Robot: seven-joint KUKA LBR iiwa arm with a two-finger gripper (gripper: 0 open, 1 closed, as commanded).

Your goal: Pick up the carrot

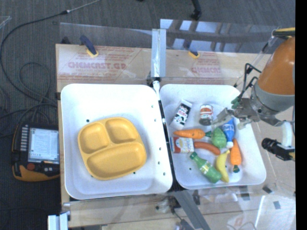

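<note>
Its grip state impossible to tell, the tool (pixel 233 113) hovers over the crowded right bin (pixel 249 176), where the carrot (pixel 190 133) lies packed against neighbours, so a misgrab looks likely.

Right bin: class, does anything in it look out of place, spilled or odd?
Nothing is spilled or broken. The toys lie in a loose heap in the right bin: the green bottle on its side, two carrots among them. The gripper hovers over the heap.
</note>
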